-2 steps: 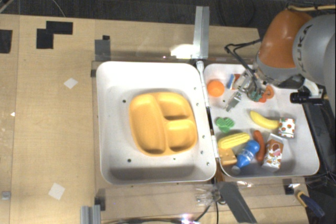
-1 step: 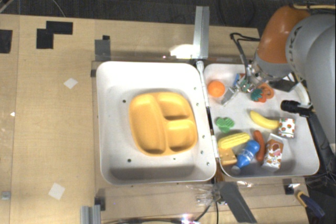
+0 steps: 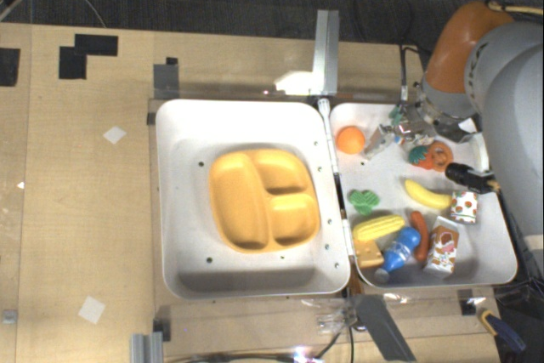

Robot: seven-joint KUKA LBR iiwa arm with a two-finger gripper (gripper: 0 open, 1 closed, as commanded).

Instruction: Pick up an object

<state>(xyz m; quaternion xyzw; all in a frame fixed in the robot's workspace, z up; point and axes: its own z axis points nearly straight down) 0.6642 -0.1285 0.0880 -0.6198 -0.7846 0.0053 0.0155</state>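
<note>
Nearest us, in the right bin (image 3: 501, 263), we see a carton (image 3: 443, 249), corn (image 3: 379, 227) and a banana (image 3: 427, 195); farther back an orange (image 3: 349, 138) lies beside the gripper (image 3: 380, 140), whose grasp we cannot tell.

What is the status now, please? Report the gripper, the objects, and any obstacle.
Gripper low in right bin, nothing seen between fingers. Orange ball just beside it, not lifted. Banana and other toys crowded close by.

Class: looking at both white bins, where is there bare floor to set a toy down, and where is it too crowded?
Left bin: bare white floor rings the yellow divided tray, widest on its left. Right bin: a small patch between orange ball and banana; the near end around corn and blue bottle is crowded.
</note>
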